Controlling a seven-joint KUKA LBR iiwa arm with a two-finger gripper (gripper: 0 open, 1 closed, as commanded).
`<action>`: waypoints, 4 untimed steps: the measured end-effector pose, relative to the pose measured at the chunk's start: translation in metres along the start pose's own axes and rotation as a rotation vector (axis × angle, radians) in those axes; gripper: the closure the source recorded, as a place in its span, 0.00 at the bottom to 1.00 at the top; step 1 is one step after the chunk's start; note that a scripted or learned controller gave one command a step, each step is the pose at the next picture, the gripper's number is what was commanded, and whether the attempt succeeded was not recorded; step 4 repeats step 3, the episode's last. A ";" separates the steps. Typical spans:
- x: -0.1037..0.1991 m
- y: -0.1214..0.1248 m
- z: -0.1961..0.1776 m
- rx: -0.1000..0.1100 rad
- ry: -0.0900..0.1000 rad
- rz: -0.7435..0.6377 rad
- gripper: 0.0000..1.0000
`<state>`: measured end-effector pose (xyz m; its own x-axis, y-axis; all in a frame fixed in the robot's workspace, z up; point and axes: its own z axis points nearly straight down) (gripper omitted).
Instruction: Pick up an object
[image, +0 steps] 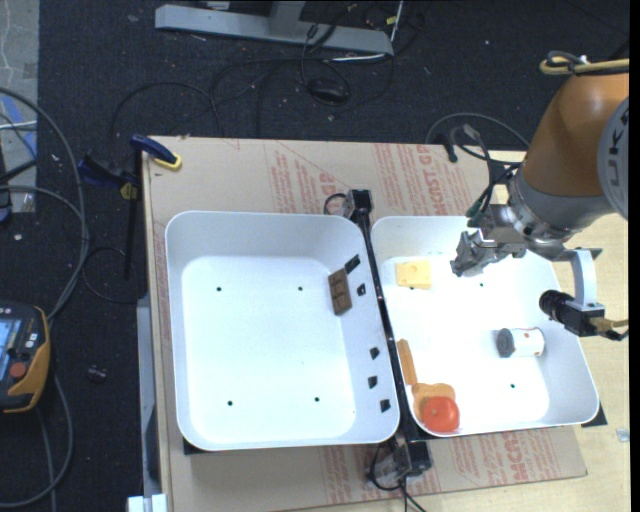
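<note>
My gripper (470, 258) hangs over the far part of the right bin (570, 395), just right of a yellow block (413, 274) that lies on the bin floor. It does not touch the block, and nothing shows in its grasp. A small white cylinder with a grey end (520, 343) lies nearer the front, to the right. A red ball (438, 412) rests on an orange scoop-like piece (408, 368) in the front left corner of this bin.
A brown chocolate-bar-like piece (340, 292) leans at the right wall of the left bin (190, 300). A dark divider with small clips (377, 330) runs between the bins. Cables and a blue-and-yellow clamp (150, 155) lie beyond the bench's far left corner.
</note>
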<state>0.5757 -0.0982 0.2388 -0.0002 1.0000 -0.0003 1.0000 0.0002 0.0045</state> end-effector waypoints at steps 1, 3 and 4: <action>0.063 0.007 0.000 0.005 0.002 -0.006 1.00; 0.181 0.026 0.013 0.006 0.002 -0.005 1.00; 0.181 0.026 0.013 0.006 0.002 -0.005 1.00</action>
